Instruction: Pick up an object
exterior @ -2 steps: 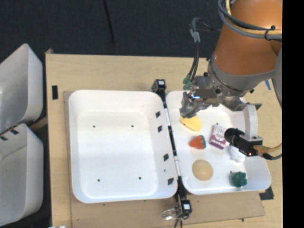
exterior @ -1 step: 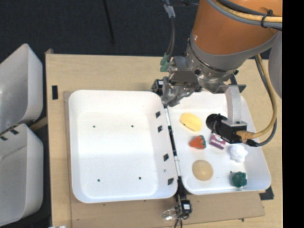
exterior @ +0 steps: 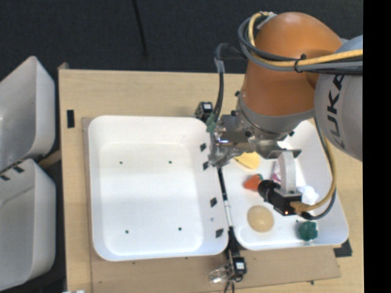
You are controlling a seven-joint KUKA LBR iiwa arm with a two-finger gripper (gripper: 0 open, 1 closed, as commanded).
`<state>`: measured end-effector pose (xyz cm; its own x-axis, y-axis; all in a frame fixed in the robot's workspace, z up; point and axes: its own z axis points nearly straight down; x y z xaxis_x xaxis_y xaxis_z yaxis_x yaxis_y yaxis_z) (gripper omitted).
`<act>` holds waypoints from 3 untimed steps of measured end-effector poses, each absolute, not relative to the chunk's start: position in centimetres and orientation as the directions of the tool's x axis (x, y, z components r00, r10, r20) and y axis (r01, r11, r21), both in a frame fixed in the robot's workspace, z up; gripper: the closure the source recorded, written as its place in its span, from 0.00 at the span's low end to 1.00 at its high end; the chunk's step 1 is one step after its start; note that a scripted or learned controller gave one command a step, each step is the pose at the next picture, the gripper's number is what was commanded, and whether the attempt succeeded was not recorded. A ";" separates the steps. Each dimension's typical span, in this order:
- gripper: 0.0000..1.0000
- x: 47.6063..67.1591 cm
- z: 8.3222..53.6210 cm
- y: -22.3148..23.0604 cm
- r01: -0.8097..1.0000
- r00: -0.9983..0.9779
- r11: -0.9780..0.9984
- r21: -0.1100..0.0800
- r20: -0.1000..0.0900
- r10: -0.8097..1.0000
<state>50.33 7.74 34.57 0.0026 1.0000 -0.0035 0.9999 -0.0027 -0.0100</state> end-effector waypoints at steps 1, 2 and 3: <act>1.00 48.9 28.1 1.5 1.000 0.007 -0.007 -0.006 -0.003 1.000; 1.00 48.8 24.0 -10.3 1.000 0.013 -0.013 -0.003 -0.006 1.000; 1.00 49.6 30.0 -1.3 1.000 -0.011 0.011 0.008 0.002 1.000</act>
<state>49.63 -1.27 29.98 -0.0105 0.9999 0.0016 0.9999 0.0105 0.0076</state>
